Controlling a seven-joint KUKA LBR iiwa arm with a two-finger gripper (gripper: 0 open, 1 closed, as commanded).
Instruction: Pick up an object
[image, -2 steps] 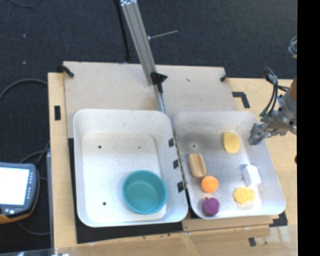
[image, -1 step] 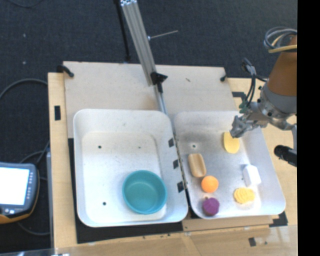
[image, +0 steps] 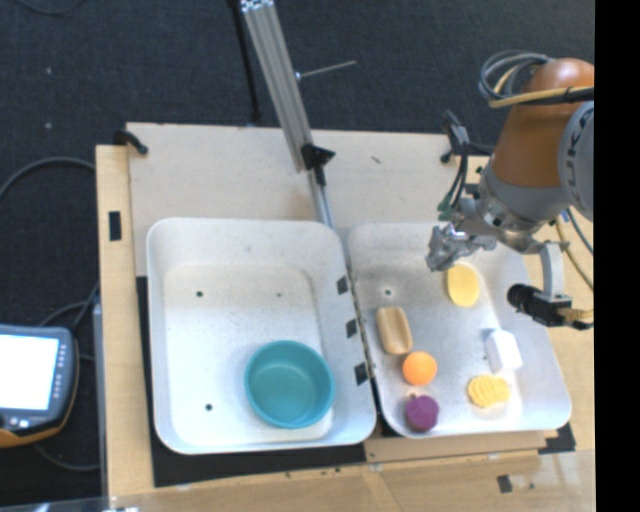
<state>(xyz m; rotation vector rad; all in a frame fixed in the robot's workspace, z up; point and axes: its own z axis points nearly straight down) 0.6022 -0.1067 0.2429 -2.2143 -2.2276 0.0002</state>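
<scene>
While the end effector (image: 447, 250) hangs over the far part of the right bin (image: 535, 420), just to the far-left of a pale yellow oval object (image: 463, 286), whether it is spread or pinched cannot be told from this slanted overhead view; nothing is visibly held. Candidate for the pick: the yellow oval, nearest the tool, lying flat on the bin floor toward the far right, apart from the other items. Judgement: looks like a small moulded toy piece, light, smooth-skinned, probably somewhat slippery and rounded, so it could squirt out of a two-point pinch; take it across its short axis, at the middle, coming straight down. Other contents of the right bin: a tan bread-roll-shaped object (image: 394, 329) near the left wall, an orange ball (image: 420, 368) just nearer than it, a purple round object (image: 422, 411) at the near edge, a ridged yellow object (image: 489, 391) near right, a small white block (image: 501, 351) to the right. The balls would likely roll under contact; the white block seems stiff and flat-sided, an easier grip, though it sits near the bin's right slope. The left bin (image: 190, 290) holds a teal bowl (image: 289, 382) at its near side: light, rigid, best taken by the rim, well apart from the tool. Both bins rest on the desk (image: 220, 170). Risk: a low descent may nudge the oval against the bin floor rather than enclose it.
</scene>
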